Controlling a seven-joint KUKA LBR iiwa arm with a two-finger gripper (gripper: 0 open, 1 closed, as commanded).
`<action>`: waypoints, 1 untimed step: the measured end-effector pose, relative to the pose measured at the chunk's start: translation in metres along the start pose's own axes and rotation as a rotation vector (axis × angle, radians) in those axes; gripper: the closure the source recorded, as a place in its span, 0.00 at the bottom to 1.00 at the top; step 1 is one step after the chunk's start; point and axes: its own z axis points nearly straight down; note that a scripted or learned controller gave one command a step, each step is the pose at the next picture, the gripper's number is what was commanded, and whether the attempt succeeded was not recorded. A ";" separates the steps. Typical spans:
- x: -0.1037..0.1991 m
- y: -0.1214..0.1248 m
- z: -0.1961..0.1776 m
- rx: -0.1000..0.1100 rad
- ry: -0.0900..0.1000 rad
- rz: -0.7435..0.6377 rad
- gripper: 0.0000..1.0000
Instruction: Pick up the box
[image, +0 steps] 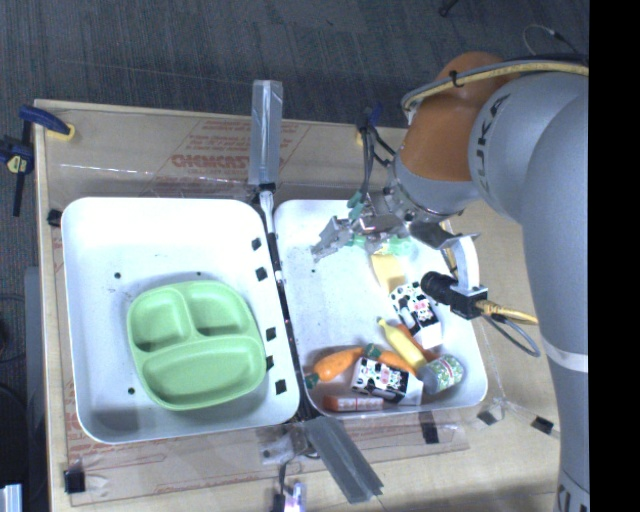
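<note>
Grey KUKA arm (530, 200) with orange wrist band enters from the right, uppermost in view. Its two-finger gripper (345, 235) hangs over the upper part of the right white bin (300, 300), fingers spread apart, grasping nothing. Black-and-white cow-patterned box (383, 377) lies at that bin's lower edge beside an orange carrot (335, 364). Left white bin (90, 300) holds a green divided plate (197, 342).
</note>
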 end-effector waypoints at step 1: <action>-0.077 -0.017 0.002 -0.003 0.000 0.050 0.00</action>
